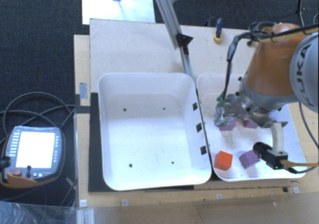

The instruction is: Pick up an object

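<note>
Purple block (228,125) under tool (223,117) in right bin (207,86), tool's opening unclear, orange cube (223,160) nearby

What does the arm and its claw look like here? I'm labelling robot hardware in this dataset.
The arm is bulky and rounded: a grey shell with dark lettering at the right edge and a broad orange band above the wrist. A black cable loops from the top of the band down toward the claw, which is a compact grey metal unit. A white bracket with a small black device hangs below the wrist.
</note>
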You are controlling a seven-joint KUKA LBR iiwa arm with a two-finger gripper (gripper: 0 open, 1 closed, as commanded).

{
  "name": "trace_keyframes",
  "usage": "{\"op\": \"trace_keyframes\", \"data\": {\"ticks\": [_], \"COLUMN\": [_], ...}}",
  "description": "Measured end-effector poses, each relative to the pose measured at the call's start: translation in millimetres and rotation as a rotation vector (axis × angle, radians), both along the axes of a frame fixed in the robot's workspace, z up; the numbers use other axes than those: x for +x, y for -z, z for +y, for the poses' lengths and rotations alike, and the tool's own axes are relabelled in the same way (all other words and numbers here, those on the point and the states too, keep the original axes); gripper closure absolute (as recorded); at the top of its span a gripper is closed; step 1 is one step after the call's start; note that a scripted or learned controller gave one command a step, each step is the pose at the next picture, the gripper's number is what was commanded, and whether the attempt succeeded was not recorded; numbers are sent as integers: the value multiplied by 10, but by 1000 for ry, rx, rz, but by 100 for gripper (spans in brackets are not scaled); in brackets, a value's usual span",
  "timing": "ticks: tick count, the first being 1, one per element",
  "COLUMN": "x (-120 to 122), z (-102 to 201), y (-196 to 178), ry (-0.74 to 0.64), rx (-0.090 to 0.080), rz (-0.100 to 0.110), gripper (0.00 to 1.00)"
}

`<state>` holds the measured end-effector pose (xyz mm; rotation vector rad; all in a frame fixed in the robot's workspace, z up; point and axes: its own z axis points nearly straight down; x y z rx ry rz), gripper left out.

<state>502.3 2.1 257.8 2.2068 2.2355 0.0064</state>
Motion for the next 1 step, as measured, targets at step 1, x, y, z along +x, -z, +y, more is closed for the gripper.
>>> {"op": "trace_keyframes", "data": {"ticks": [1], "x": [33], "z": [439], "y": [24], "ry": [2], "rx": [0], "rz": [2], "gripper": [100]}}
